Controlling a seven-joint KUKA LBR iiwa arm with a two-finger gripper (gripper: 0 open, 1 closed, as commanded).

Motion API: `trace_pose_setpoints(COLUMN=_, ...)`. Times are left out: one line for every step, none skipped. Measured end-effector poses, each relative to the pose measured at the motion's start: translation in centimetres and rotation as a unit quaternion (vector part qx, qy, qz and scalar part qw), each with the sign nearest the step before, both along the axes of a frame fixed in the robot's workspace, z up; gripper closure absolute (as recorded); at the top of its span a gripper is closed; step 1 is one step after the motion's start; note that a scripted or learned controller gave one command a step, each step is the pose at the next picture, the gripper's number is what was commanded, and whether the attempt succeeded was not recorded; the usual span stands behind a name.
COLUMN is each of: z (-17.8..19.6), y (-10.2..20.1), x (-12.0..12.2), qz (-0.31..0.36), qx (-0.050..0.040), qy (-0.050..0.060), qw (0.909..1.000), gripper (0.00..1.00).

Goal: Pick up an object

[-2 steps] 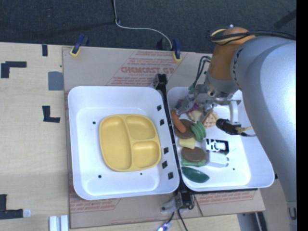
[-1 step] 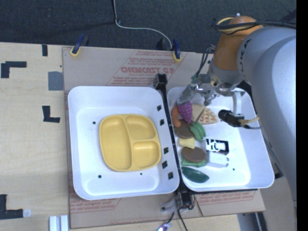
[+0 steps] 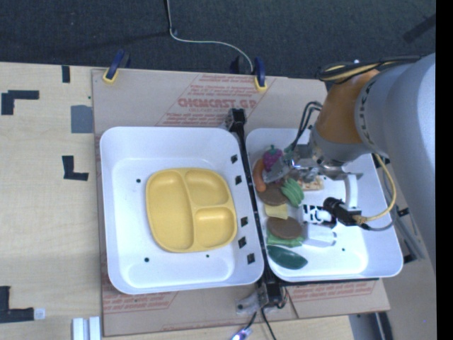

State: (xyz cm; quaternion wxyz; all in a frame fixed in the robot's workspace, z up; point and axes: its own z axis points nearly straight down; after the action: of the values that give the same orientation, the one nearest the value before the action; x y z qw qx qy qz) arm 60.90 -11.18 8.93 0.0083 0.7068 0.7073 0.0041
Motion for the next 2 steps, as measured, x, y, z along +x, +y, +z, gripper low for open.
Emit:
trace_pose_setpoints(z=-0.49, y=0.30, x=4.59, qz=0.002, qx=-0.0059, qy=0.031, qw=0.9995, gripper=0.00)
trace_pose_setpoints(z=0.47, y=0.18, x=4.44, qz=-0.003, qx=-0.0049, qy=0.030, qw=0.9995, gripper=1.00)
